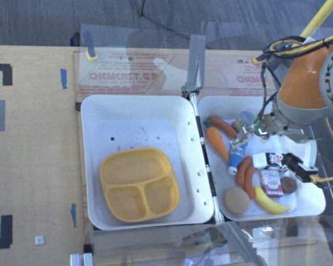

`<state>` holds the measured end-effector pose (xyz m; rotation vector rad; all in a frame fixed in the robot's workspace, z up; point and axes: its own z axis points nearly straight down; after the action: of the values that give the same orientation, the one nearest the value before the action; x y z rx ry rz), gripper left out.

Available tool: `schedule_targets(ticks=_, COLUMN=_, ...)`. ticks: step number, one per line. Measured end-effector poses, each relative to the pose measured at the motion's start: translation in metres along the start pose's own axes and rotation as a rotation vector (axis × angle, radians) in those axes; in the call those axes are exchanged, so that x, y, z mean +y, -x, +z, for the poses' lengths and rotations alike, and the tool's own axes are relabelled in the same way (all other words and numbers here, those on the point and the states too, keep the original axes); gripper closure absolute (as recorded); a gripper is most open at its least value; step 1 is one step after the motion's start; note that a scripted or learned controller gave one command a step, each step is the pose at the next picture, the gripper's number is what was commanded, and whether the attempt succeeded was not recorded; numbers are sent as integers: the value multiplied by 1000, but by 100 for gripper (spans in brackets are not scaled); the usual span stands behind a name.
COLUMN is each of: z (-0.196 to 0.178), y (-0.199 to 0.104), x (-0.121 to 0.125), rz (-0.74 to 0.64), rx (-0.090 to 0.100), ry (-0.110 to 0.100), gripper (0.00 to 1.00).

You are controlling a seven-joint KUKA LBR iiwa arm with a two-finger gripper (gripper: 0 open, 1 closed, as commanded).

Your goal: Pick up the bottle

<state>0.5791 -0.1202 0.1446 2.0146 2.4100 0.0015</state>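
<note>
From my screen the bins (139, 107) look like matt white plastic, lightly speckled. The yellow tray (137, 184) is smooth plastic with a dull sheen. The bench (33, 148) reads as pale matt wood. The bottle (237, 158) seems glossy blue plastic; the banana (271, 201) looks smooth.

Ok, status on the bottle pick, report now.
Gripper low in the right bin, at the bottle's top. Bottle lying in the bin, grasp unconfirmed. Crowded: carrot one side, sausages right against it.
</note>
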Motion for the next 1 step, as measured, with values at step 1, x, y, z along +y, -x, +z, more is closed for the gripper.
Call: schedule_targets(ticks=1, z=56, y=-24, x=-6, rz=79, rx=-3, ry=7, gripper=0)
